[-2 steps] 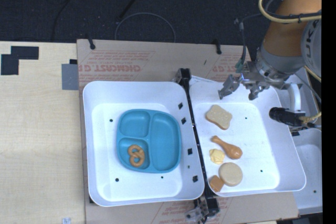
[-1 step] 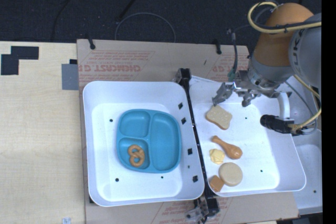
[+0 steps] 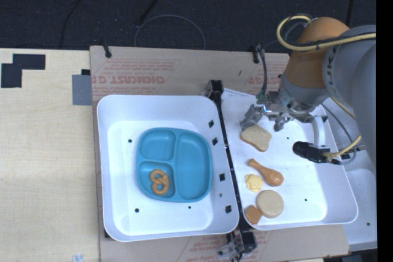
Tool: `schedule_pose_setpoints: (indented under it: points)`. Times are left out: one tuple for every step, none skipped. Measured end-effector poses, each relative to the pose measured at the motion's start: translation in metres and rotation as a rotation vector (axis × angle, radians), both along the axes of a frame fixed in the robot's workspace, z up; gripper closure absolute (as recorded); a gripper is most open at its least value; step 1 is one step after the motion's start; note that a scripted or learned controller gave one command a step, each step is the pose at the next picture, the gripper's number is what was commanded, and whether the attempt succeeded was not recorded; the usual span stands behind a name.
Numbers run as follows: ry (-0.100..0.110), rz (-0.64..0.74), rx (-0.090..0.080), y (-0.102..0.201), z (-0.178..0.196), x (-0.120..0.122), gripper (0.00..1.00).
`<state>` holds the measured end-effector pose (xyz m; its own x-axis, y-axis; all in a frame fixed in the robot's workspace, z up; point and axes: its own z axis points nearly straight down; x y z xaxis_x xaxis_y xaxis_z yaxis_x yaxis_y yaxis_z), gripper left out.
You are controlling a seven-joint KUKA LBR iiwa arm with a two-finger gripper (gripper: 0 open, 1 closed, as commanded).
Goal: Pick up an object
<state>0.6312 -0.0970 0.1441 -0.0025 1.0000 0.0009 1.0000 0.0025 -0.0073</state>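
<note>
Both bins (image 3: pixel 116 132) are white. The divided plate (image 3: pixel 184 162) is blue, and the pretzel (image 3: pixel 159 181) on it is orange-brown. Just under the grey gripper (image 3: pixel 265 115) lies tan bread (image 3: pixel 256 137). Below that lie a brown drumstick (image 3: pixel 266 172) and a beige round cookie (image 3: pixel 269 203).

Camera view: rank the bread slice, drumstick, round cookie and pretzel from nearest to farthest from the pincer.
1. Bread slice, right bin, just below the pincer.
2. Drumstick, mid right bin.
3. Round cookie, right bin's near edge.
4. Pretzel, on the blue plate, left bin.
</note>
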Motion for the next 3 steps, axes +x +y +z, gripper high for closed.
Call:
schedule_pose_setpoints:
  points:
    - [-0.003, -0.003, -0.001, 0.001, -0.053, 0.000, 0.00]
    - [-0.006, -0.006, -0.001, 0.000, -0.039, 0.001, 1.00]
    - [-0.008, -0.010, -0.001, -0.004, 0.023, -0.002, 1.00]
